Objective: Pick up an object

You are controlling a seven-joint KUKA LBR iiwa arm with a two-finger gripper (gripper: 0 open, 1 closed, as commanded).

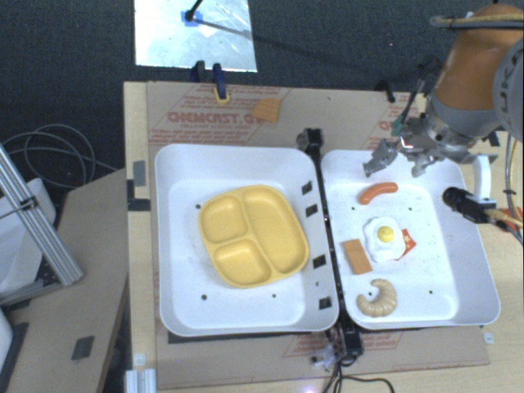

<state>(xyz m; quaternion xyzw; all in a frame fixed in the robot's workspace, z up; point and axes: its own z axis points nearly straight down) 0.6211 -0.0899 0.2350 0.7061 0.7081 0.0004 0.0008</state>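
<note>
Dark carpet all around, with a brown bench [246, 113] under two shallow white bins. Taking the right bin [458, 301] as landmark: to its left, touching along the middle edge, the left bin [176, 236] with a yellow divided tray [252, 236] inside. Above the landmark's upper right corner, the grey arm with orange band [483, 51], leaning down and left into the bin from the right.

Inside the landmark, from bigger to smaller: a toy fried egg [385, 237] near the centre, a croissant [378, 297] near the lower edge, a sausage [377, 191] in the upper part, a small brown cracker-like piece [356, 256] just left of the egg.

At the landmark's upper edge, the gripper [401, 158] with jaws spread apart and nothing between them. Probably nearest target: the sausage, lying just below and a little left of the jaws, long axis nearly left-right with a slight tilt. Seemingly needed next: short descent toward it, with fingers closing across the short side.
</note>
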